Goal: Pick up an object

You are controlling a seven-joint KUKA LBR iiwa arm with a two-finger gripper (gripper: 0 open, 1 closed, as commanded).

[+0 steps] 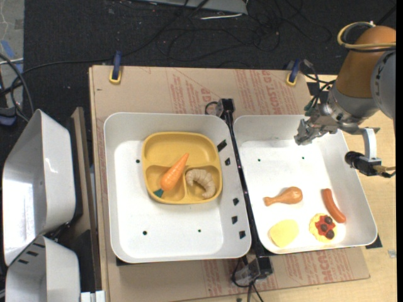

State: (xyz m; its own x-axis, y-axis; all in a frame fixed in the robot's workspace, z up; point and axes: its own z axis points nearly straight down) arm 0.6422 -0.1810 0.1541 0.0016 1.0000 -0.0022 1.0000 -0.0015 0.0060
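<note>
Gripper point(305, 135) hangs over the far edge of the right bin point(252, 131), and whether it's released or clenched I cannot tell from up here; nothing shows between its tips. Behind it the arm point(368, 74) leans in from the right, grey wrist angled down and left, orange band bulging above.

Nearest the front of that right bin: a pale yellow disc point(284, 233) and just beside it a small yellow round topped with red and dark bits point(325, 227). A step back, a red sausage point(333, 205) lies aslant near the right wall, and a toy chicken drumstick point(284, 197) sits mid-bin, well apart from the tool.

Over in the left bin point(126, 231), a yellow divided plate point(165, 145) carries an orange carrot point(174, 172) and a pale shrimp point(202, 182) in neighbouring compartments.
</note>
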